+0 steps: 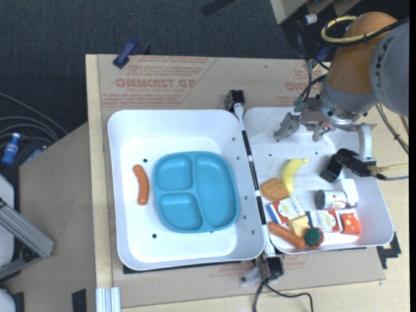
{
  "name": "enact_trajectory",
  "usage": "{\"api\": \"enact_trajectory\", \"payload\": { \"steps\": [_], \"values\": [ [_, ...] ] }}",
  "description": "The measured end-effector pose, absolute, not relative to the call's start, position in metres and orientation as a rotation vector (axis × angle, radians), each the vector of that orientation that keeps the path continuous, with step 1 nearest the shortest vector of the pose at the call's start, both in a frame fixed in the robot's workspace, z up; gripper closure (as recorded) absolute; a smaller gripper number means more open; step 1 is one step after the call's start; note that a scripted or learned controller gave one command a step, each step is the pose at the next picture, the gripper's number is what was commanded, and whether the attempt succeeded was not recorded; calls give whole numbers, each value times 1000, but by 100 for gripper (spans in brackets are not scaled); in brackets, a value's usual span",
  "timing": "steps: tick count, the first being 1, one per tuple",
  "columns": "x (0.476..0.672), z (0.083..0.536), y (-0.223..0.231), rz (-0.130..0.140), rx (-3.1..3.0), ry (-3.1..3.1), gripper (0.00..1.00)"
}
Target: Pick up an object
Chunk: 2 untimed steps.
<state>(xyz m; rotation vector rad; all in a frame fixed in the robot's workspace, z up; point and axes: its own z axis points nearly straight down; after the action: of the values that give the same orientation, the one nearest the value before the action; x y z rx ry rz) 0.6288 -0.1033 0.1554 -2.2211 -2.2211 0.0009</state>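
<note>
In the right bin (265,127), the gripper (299,135) hangs over the bare far end of the floor, its two fingers spread apart with nothing between them. The arm (356,57) reaches in from the right.

The things that could be picked lie nearer the front of this bin. A banana (294,170) is closest, just in front of the gripper and apart from it, on open floor. Beside the banana's lower end lies a round brown biscuit (274,188). Past that is a crowded cluster: a small carton (289,208), a yellow cheese wedge (299,225), a carrot (286,234), a white bottle (331,198) and a red and white carton (338,221), touching or nearly touching one another. In the left bin (118,174), a blue divided plate (195,192) fills the middle, with a sausage (141,184) alone beside it.

By my reading, the task is at the approach step: nothing is gripped and no thing is touched yet. The banana looks the likeliest target, since it is nearest and has room around it. The next move would call for bringing the open fingers over the banana's middle, turning them to straddle its narrow width, then lowering to the bin floor and closing. The curved, smooth skin could slip out if the fingers close off centre.
</note>
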Motion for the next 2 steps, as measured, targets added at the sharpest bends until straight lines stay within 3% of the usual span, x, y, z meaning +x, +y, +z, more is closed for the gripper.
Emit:
{"api": "enact_trajectory", "payload": {
  "steps": [1,2],
  "values": [
    [630,84,-132,2,-2221,-2219,0],
    [667,85,-127,-1,-2221,-2223,0]
  ]
}}
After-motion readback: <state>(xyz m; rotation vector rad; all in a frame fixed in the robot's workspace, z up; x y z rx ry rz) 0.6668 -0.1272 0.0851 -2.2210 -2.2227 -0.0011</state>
